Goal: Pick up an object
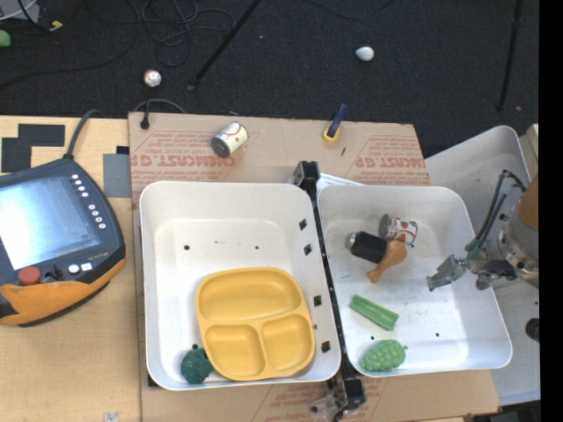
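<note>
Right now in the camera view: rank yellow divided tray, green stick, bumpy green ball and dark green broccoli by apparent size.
1. yellow divided tray, by far the largest
2. green stick and bumpy green ball: look alike, no ranking
3. dark green broccoli

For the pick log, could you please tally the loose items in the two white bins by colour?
Green: 3 - dark green lump, green stick, light green bumpy piece
Yellow: 1 - divided plate
Black: 1 - black item
Tan: 1 - drumstick-shaped piece
Red and white: 1 - small can
Total: 7
</note>
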`<state>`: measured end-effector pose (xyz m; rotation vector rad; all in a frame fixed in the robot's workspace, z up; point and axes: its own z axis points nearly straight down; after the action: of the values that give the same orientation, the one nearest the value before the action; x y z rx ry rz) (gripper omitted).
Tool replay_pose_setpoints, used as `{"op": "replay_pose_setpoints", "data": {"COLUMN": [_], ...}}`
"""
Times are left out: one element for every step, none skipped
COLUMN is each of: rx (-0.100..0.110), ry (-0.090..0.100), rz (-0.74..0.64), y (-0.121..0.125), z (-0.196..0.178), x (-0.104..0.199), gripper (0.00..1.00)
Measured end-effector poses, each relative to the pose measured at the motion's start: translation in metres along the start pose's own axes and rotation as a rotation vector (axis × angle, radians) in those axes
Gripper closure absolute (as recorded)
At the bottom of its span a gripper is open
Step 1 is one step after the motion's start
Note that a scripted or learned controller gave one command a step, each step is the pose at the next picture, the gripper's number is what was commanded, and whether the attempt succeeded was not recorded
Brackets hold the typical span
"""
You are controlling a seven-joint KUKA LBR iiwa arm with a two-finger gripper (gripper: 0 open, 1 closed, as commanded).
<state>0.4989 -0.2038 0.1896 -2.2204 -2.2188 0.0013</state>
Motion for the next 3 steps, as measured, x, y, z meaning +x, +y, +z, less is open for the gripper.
{"op": "replay_pose_setpoints", "data": {"rx": [0.004,-0.002,-0.019], "ry": [0.004,0.002,0.000], "rz": [-0.005,0.004,-0.009], "y": [-0.011,-0.010,0.046], "z": [0.107,0.091,-0.056], "x": [0.083,0.078,0.139], "gripper": [0.00,1.00,1.00]}}
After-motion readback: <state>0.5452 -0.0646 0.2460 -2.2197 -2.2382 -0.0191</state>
